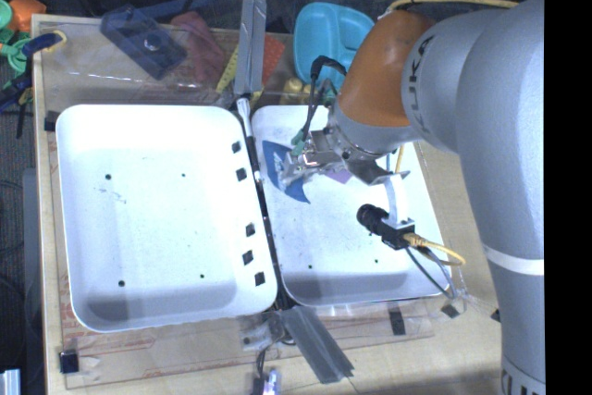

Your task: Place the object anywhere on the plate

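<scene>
My gripper (302, 160) hangs low over the upper left part of the right bin (351, 277), under the orange wrist band. Directly beneath it lies a flat blue piece (280, 169) on the bin floor, near the wall between the bins; the gripper covers part of it. A small purple bit (339, 174) peeks out just right of the gripper. I cannot tell whether the blue piece is the plate or the object, nor whether the gripper touches it.
The left bin (69, 129) lies beside the right one, with a row of black clips (248, 227) along the shared wall. A black cable plug (375, 219) hangs from the arm over the right bin. Behind the bins sit a light blue container (324, 32) and dark clutter (143, 42).
</scene>
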### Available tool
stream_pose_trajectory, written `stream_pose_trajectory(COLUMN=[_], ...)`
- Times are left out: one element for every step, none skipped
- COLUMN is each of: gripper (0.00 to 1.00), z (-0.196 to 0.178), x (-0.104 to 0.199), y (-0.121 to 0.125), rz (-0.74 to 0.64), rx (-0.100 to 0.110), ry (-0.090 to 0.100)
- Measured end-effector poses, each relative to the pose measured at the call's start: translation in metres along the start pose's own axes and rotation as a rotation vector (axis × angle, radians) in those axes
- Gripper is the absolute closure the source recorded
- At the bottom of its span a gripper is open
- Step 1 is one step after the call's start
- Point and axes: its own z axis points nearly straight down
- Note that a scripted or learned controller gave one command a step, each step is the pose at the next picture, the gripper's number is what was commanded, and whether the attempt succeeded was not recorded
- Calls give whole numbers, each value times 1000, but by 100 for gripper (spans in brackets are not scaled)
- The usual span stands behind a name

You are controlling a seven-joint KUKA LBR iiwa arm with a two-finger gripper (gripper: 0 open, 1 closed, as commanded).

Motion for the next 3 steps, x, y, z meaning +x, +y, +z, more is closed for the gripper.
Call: stream_pose_trajectory(gripper=[100,100,100], z=[-19,1,10], x=[59,150,201], y=[-13,-10,-1], rz=[-88,67,-73], rx=[2,6,3], ry=[0,0,-1])
